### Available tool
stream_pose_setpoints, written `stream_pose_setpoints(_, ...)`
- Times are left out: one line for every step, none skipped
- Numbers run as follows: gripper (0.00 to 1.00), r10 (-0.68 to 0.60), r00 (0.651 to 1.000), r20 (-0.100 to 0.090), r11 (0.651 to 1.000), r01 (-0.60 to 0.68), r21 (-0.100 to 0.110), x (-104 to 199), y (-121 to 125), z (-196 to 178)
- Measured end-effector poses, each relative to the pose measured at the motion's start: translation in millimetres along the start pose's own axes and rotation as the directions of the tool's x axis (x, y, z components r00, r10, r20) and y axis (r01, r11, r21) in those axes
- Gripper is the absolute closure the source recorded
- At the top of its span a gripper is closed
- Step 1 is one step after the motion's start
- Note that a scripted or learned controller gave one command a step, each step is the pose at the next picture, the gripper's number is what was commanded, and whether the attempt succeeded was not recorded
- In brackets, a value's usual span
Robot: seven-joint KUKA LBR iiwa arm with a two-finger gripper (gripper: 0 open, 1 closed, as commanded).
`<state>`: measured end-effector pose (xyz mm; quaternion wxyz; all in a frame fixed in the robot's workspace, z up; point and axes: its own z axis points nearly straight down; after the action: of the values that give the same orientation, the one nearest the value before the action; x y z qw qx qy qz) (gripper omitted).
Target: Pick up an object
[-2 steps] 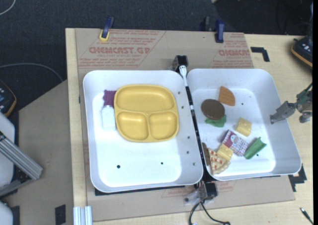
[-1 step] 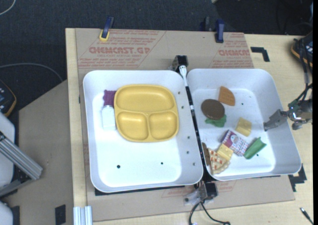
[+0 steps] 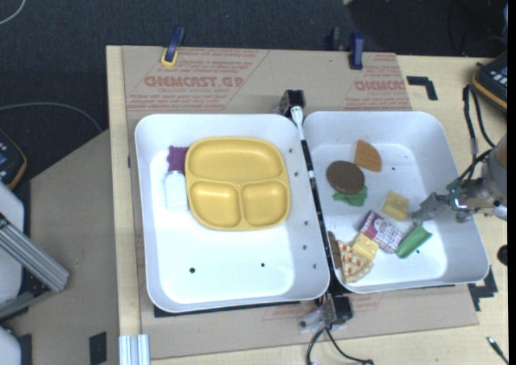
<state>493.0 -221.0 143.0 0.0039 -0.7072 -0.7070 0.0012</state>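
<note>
bench (image 3: 129, 194): brown board w/ red print, clamps at far edge
L bin (image 3: 234, 275): white, shallow, sits on board
R bin (image 3: 419, 130): white, beside L bin, rims touching
clamps: yellow (image 3: 171, 51) far-L, blue (image 3: 355, 47) far-R

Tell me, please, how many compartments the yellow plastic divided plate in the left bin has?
3. The yellow plastic divided plate has one wide compartment across its far half and two smaller ones side by side along its near edge, left and right. None appears hidden.
</note>
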Motion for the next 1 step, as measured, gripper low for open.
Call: stream_pose_setpoints(0.00,0.000,1.000,-0.001,1.000,0.000,-0.007,1.8,1.9,50.4)
